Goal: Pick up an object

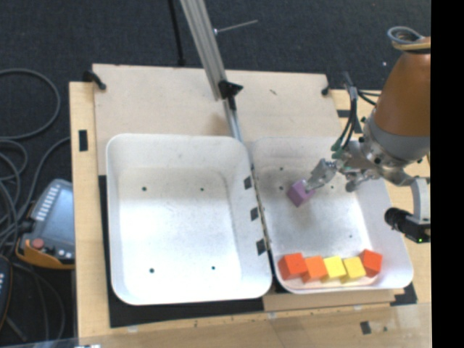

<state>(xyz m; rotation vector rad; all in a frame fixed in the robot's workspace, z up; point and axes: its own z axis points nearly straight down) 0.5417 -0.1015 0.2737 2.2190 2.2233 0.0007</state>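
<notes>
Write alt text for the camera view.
The gripper sits at a purple block in the right bin. A row of orange and yellow blocks lines that bin's near edge.

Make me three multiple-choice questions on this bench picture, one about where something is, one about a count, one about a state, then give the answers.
1. Where does the row of small coloured blocks lie?
A. near edge of the right white bin
B. middle of the left white bin
C. on the bench outside the bins

2. How many blocks form that row?
A. two
B. five
C. nine

3. How does the small purple block stand to the gripper?
A. at its fingertips
B. across the other bin
C. buried under the row

Answers: 1 A, the row hugs the right bin's near wall. 2 B, two orange, two yellow, one red-orange. 3 A, the purple block sits right at the fingertips.
</notes>
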